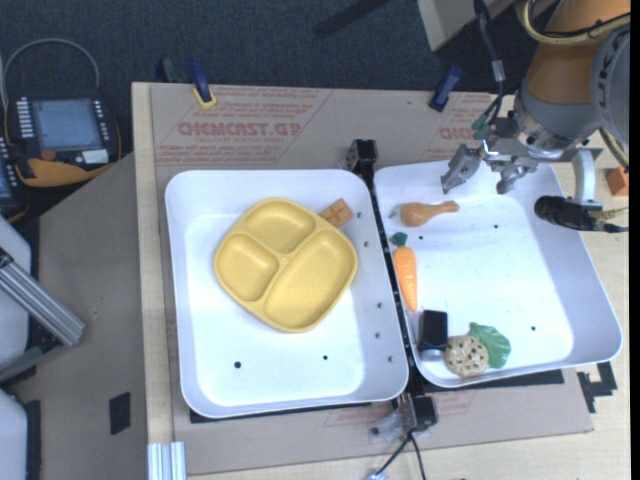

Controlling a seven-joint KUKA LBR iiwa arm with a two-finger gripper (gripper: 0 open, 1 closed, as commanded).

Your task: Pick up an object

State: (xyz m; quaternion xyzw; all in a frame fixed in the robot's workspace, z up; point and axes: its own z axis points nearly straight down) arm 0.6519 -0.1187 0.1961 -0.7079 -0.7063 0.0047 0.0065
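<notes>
Nearly Over the Drumstick

Nearest in the right white bin (560, 308) lie a speckled round cookie (461, 355), a green leafy toy (492, 342) and a small black block (433, 329); farther back, an orange carrot (405, 278). Beyond it rests the tan toy chicken drumstick (428, 211), long axis running left-right. The gripper (487, 171) hovers just behind and right of it, fingers spread wide, holding nothing.

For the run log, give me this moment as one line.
gripper: open, holding nothing | position: over right bin far edge | nearest: drumstick | carrot: untouched | left bin: yellow plate
</notes>
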